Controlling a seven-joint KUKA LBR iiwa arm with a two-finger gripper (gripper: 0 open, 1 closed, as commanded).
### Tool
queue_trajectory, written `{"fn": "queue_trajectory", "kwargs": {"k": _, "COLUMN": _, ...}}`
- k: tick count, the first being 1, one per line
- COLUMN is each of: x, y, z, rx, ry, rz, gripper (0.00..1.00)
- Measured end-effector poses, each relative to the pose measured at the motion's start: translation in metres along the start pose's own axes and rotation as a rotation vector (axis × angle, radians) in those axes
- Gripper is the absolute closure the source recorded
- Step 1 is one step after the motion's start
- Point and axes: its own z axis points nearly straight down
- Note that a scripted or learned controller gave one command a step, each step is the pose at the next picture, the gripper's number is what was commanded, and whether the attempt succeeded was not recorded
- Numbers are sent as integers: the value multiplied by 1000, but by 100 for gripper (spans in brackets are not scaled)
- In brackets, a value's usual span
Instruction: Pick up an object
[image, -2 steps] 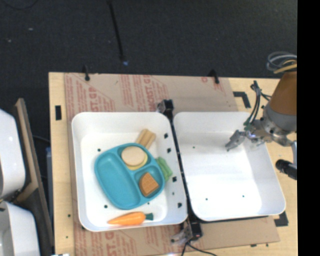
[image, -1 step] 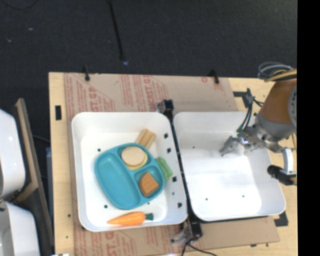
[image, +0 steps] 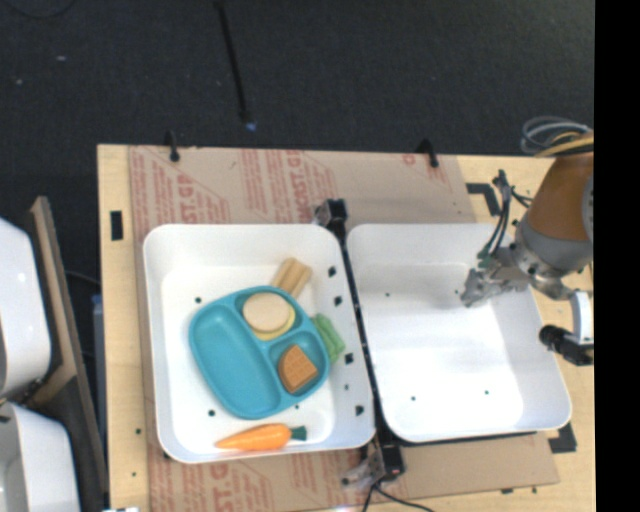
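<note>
I see two white bins side by side on the bench. I will use the blue tray (image: 240, 365) as my marker. It sits in the left bin (image: 160, 290), tilted a bit, and it has three parts.

In the top part of the blue tray there is a round tan cookie (image: 269, 312). In the small part on its right there is a brown piece of toast (image: 298, 369). The big part on its left has nothing I can make out in it.

Just above the blue tray, touching its top edge, a light wooden block (image: 293, 275) pokes out. A small green thing (image: 330, 337) lies right beside the tray on its right side. Below the tray, near the front wall of the bin, lies an orange carrot (image: 262, 436) with a green end. It lies apart from the tray.

The right bin (image: 450, 400) is to the right of the blue tray, past the dark strip where the two bins meet. The arm (image: 560, 215) comes in from the far right, well away from the tray. Its gripper (image: 480, 288) is low over the top right part of the right bin. I cannot tell how the claw is set, because it is small and dark from here. I see nothing in it.
</note>
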Motion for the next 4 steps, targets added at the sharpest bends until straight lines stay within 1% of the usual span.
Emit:
{"fn": "queue_trajectory", "kwargs": {"k": 1, "x": 0, "y": -8, "z": -58, "rx": -3, "ry": -1, "rz": 0, "gripper": 100}}
{"fn": "queue_trajectory", "kwargs": {"k": 2, "x": -1, "y": -7, "z": -81, "rx": -1, "ry": 0, "rz": 0, "gripper": 100}}
{"fn": "queue_trajectory", "kwargs": {"k": 3, "x": 50, "y": -15, "z": -77, "rx": 1, "ry": 1, "rz": -3, "gripper": 100}}
{"fn": "queue_trajectory", "kwargs": {"k": 4, "x": 100, "y": -18, "z": -92, "rx": 0, "ry": 1, "rz": -4, "gripper": 100}}
